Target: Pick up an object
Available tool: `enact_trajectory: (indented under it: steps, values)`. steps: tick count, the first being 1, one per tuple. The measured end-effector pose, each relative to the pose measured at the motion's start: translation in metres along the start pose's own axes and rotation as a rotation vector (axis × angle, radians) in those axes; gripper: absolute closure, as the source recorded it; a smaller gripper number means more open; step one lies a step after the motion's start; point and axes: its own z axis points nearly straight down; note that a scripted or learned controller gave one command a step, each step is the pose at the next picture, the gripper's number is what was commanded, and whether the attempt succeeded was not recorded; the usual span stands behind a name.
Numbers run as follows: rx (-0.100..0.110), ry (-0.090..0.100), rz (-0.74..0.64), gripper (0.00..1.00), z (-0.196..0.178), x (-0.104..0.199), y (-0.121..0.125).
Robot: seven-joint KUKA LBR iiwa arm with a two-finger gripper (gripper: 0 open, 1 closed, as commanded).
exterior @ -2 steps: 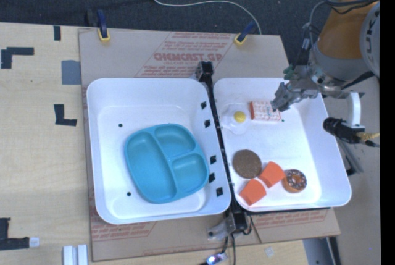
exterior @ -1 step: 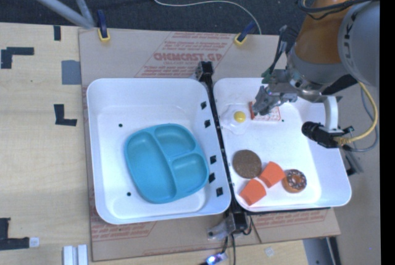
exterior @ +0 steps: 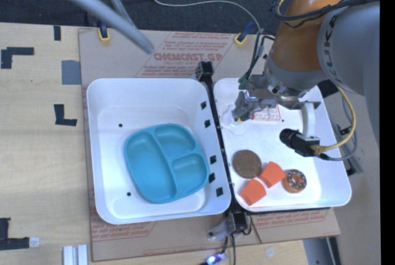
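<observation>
Camera view: 4 small items sit low in the right bin [exterior: 333, 199]: a brown round cookie [exterior: 247, 163], 2 orange blocks [exterior: 252, 191] [exterior: 271, 173] at its 4 o'clock, and a sprinkled donut [exterior: 294, 181] at 3 o'clock. The gripper [exterior: 242, 110] hangs at the cookie's 12 o'clock, well apart; its grip state I cannot tell. A blue divided plate [exterior: 165, 162] lies in the left bin [exterior: 102, 103].

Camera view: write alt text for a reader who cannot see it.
A grey arm reaches from the right, its pincer low over the back of the right bin, which holds a brown disc, two orange blocks and a doughnut near its front. The left bin holds a blue tray.
</observation>
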Motion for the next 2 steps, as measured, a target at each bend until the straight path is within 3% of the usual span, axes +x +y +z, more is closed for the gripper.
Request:
enact_trajectory:
  steps: [2]
  values:
    - [0.001,-0.001,-0.001,1.0,0.02,0.117,-0.031]
